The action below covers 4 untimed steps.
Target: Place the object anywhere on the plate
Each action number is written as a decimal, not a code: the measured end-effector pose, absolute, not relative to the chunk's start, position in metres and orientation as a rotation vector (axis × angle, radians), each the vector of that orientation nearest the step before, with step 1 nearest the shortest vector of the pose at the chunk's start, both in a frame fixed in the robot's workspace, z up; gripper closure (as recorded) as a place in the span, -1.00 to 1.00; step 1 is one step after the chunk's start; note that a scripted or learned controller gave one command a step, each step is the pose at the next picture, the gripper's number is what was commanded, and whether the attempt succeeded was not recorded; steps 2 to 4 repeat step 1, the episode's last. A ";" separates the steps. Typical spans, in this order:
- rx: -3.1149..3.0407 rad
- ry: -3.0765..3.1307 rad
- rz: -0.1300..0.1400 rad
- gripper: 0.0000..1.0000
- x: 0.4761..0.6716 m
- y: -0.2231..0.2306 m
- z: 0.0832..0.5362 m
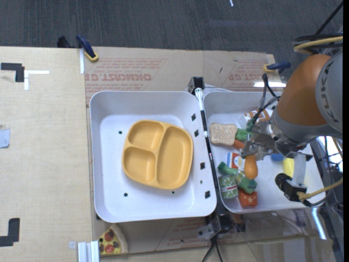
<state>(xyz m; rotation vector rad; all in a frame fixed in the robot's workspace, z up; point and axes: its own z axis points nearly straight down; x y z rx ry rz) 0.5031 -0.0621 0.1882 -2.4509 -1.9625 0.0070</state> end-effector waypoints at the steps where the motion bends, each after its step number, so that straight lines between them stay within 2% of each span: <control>1: -2.451 -1.962 0.007 -1.00 0.503 -0.062 0.188; 4: -2.451 -1.962 0.007 -1.00 0.503 -0.062 0.188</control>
